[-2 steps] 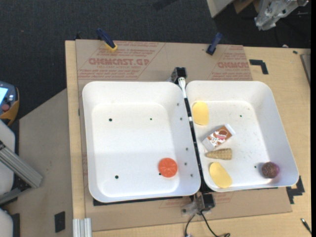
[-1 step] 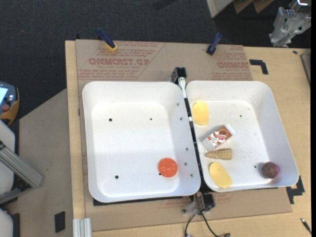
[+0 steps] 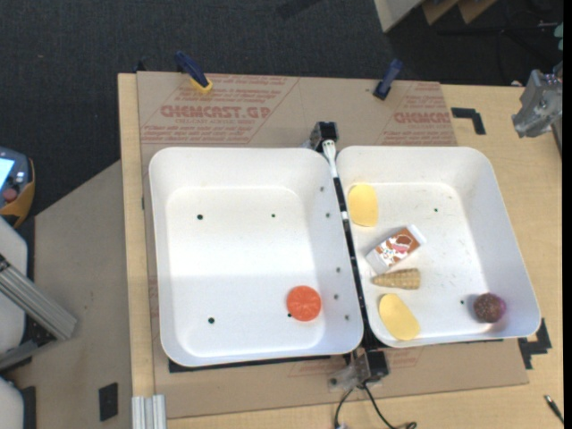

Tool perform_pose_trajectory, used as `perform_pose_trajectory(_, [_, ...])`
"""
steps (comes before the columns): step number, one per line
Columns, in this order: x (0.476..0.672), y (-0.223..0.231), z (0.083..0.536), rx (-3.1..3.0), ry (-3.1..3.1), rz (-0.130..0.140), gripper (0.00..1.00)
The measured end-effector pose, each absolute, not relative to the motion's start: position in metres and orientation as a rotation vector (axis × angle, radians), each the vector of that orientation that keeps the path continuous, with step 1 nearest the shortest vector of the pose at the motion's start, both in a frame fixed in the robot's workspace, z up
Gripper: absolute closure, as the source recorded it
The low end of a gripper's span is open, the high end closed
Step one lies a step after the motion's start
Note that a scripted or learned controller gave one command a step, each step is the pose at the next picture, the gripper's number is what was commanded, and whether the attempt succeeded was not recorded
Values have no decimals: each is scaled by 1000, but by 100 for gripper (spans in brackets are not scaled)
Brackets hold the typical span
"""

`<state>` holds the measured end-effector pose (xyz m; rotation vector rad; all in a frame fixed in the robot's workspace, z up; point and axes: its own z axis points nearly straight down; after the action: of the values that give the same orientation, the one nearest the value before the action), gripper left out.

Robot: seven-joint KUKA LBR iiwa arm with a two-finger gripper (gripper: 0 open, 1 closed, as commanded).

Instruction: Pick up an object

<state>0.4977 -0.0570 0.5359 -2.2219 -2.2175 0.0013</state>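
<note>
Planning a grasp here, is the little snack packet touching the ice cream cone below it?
Cannot tell. In the camera view the snack packet sits right above the cone; their edges meet with no plain gap or contact.

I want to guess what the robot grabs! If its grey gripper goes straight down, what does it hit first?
Probably just the bare tan bench board, not a toy: the grey gripper sits beyond the right shallow white bin's far right corner. Depth is hard to judge from this slanted view.

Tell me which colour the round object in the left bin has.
Orange. The round object shows in the camera view, near the left bin's lower right corner.
</note>
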Motion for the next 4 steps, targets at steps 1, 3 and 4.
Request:
perform_pose_trajectory(1, [478,-112,536,-2229,-2215,2,100])
perform_pose_trajectory(3, [479,-227,535,-2231,-2221,1,100])
perform_pose_trajectory(4, [479,-162,407,-2206,-2218,8,100])
